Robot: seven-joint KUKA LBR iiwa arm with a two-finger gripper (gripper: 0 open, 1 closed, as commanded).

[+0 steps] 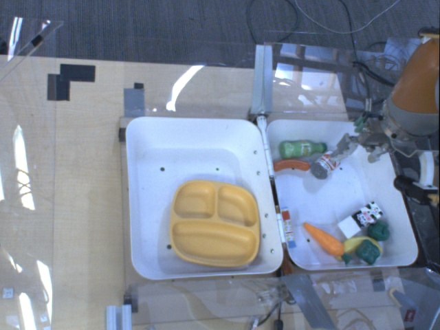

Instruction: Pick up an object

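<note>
My claw (328, 162) sits low in the right bin (405, 253), seemingly clamped on a can (323, 166) beside the green bottle (301, 148).

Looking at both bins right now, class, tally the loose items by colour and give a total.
Yellow: 2, divided plate, banana
Green: 2, bottle, broccoli
Orange or red: 2, carrot, sausage
Silver: 1, can
Black-and-white: 1, cow toy
White: 1, block
Total: 9
</note>
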